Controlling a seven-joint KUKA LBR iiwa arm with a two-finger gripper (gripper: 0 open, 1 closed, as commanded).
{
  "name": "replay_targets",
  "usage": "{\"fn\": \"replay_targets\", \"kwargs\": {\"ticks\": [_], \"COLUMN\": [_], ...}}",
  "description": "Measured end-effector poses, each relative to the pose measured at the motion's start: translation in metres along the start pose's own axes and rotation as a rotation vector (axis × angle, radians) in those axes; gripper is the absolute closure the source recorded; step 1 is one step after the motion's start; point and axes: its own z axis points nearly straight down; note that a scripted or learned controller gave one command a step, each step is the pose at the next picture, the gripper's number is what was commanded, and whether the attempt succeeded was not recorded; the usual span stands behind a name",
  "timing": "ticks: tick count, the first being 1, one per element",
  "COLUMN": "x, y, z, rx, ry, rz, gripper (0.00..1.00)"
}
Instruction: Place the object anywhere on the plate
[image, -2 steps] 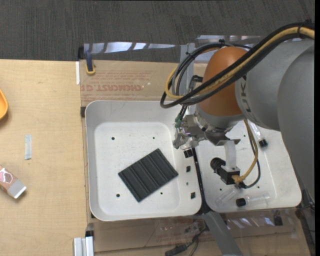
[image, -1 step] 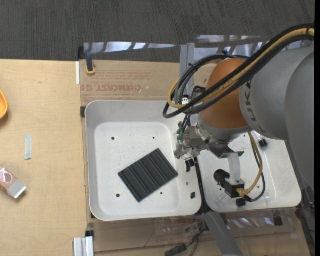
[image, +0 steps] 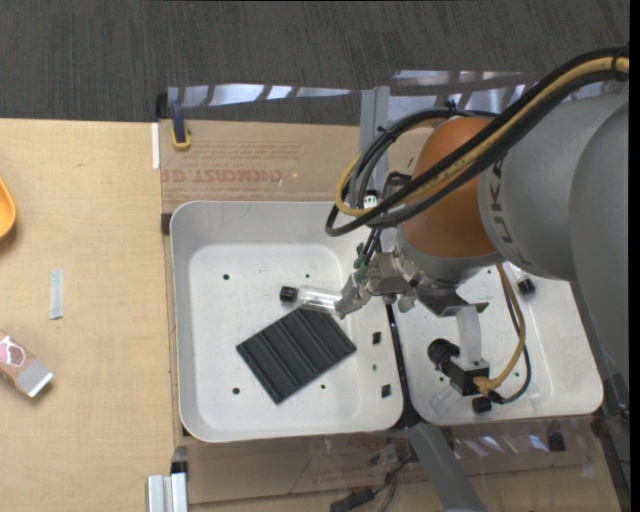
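Just beside the gripper (image: 352, 296), fingers' state unclear, lies the clear tube (image: 310, 297).

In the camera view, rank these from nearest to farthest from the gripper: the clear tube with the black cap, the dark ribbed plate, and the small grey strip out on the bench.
From the gripper:
1. Clear tube, just to its left in the left bin.
2. Dark ribbed plate, below-left in the same bin.
3. Grey strip, far left on the bench, outside the bins.

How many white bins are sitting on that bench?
2. The left bin holds a dark ribbed plate and a small clear tube. The right bin lies mostly under the arm.
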Motion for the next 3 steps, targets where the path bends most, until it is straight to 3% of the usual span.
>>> {"fn": "replay_targets", "kwargs": {"ticks": [1,3], "x": [0.0412,0.0413], "y": [0.0572,0.0572], "z": [-0.0737,-0.0736], "rx": [-0.002,-0.002], "ry": [-0.002,-0.002], "rz": [0.041,0.041], "gripper": [0.00,0.00]}}
